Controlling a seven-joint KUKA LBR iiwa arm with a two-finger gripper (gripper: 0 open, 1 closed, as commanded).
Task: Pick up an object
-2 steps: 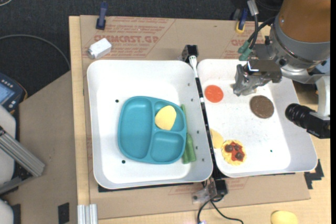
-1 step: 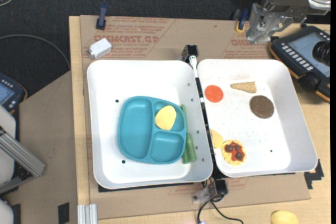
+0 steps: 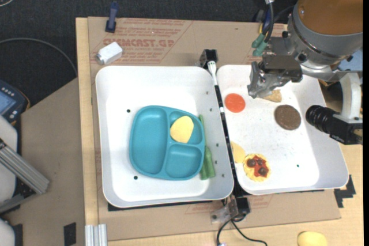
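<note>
From the overhead cam I've got the gripper (image 3: 262,88) sitting low in the far part of the right bin (image 3: 323,178), right over a tan, toast-looking piece (image 3: 273,95) that pokes out under it. I can't tell from here what the gripper is doing with it, so no call on a grab.

Just left of it lies an orange-red disc (image 3: 234,102), and to the near right a brown round cookie-like thing (image 3: 287,117). Near edge of that bin has a small pizza toy (image 3: 257,167) with a pale yellow slice (image 3: 237,152) touching it.

Left bin (image 3: 112,124) holds a teal divided plate (image 3: 167,143) with a yellow lump (image 3: 183,129) in its far right compartment, and a green stick (image 3: 206,155) along its right side.
</note>
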